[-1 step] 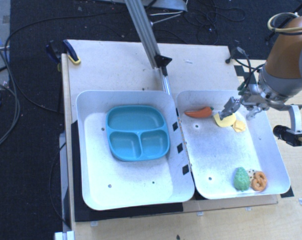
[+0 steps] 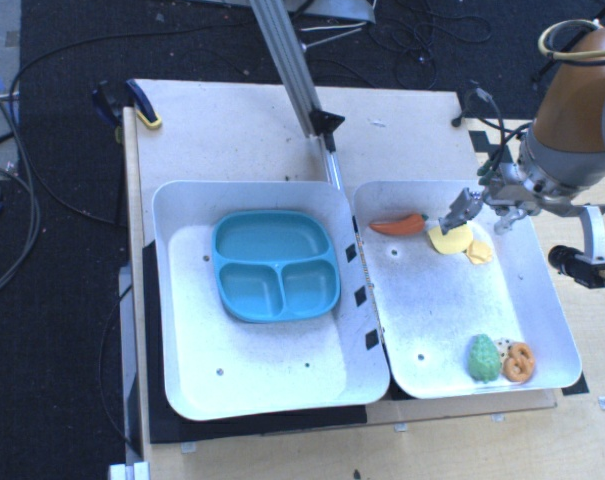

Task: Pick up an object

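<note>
In the right bin (image 2: 537,298) lie an orange carrot-like piece (image 2: 398,226) at the far left corner, a pale yellow round piece (image 2: 450,239) with a smaller yellow bit (image 2: 479,253) beside it, and, near the front right corner, a green lumpy toy (image 2: 484,358) next to an orange pretzel-shaped toy (image 2: 519,361). My gripper (image 2: 466,211) hangs over the far part of this bin, its tips just above the pale yellow piece. The view does not settle whether it touches that piece.
The left bin (image 2: 182,368) holds a blue three-compartment tray (image 2: 277,265). A metal pole (image 2: 287,53) slants down to the bench between the bins' far edges. Black markers (image 2: 362,293) sit along the divide. Cables (image 2: 482,103) lie at the bench's far right.
</note>
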{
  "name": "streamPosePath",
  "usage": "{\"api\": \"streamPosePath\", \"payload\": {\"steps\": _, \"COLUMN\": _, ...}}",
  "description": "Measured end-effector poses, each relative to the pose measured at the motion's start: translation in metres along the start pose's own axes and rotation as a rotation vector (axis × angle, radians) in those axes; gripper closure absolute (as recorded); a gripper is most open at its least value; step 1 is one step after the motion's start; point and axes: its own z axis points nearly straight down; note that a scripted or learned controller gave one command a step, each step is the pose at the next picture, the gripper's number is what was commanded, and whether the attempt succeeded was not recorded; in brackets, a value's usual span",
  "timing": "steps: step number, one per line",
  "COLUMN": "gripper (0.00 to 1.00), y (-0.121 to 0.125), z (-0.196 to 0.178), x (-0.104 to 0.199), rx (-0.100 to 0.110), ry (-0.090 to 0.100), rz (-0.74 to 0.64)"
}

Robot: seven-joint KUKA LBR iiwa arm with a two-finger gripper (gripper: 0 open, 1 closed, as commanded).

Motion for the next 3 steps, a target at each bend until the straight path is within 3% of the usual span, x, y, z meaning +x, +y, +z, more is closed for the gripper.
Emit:
{"api": "streamPosePath", "payload": {"steps": 1, "gripper": 0.0, "y": 0.008, "z": 0.047, "x": 0.0, "rx": 0.004, "ry": 0.0, "rz": 0.001}}
{"api": "streamPosePath", "payload": {"steps": 2, "gripper": 0.0, "y": -0.001, "z": 0.109, "x": 0.0, "rx": 0.006, "ry": 0.001, "rz": 0.003}}
{"api": "streamPosePath", "payload": {"steps": 3, "gripper": 0.0, "y": 0.0, "z": 0.132, "x": 0.0, "rx": 0.0, "ry": -0.001, "rz": 0.002}}
